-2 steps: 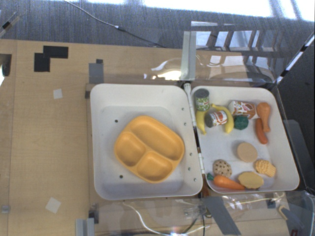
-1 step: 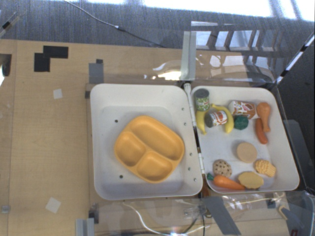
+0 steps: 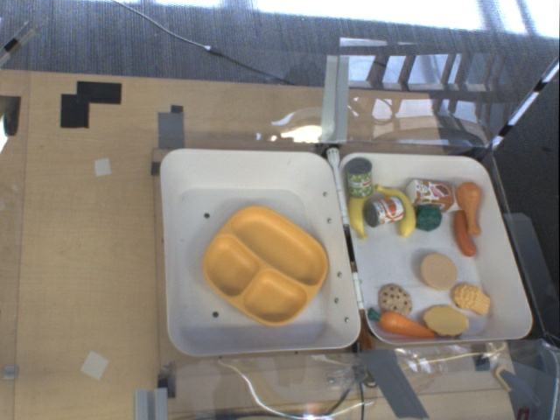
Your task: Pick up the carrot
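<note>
While the orange toy carrot with the green stub [image 3: 403,325] is lying on its side near the front left corner of the right shallow white bin [image 3: 518,309], a speckled brown cookie [image 3: 395,299] is sitting just behind it and a tan oval bread roll [image 3: 446,320] is touching its pointed end. Further back in that bin, a yellow banana [image 3: 357,219] is curving around a small red-labelled can [image 3: 385,210], with a green can [image 3: 360,178] standing behind them. An orange-brown drumstick [image 3: 470,201] and a red sausage [image 3: 464,233] are lying along the right side. A yellow three-compartment plate [image 3: 266,263] is resting in the left white bin [image 3: 175,234]. The gripper's opening and any hold on anything cannot be told.
</note>
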You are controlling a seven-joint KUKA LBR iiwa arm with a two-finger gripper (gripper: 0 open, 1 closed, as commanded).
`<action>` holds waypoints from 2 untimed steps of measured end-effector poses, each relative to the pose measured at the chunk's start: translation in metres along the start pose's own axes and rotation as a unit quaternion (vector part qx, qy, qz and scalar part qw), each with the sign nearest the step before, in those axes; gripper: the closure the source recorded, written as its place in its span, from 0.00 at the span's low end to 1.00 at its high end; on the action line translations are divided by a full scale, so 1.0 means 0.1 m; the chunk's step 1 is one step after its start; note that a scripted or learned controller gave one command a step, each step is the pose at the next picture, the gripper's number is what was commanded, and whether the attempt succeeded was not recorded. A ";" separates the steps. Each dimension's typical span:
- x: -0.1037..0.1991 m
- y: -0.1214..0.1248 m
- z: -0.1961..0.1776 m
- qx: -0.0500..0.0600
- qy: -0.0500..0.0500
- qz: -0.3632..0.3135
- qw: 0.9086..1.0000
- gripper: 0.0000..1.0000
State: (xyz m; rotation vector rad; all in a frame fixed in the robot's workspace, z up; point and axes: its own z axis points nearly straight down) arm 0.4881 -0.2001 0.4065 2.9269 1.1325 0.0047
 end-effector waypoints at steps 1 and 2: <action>0.03 0.06 -0.10 0.000 -0.001 -0.026 1.000 1.00; 0.04 -0.04 -0.30 -0.001 0.000 -0.076 0.997 1.00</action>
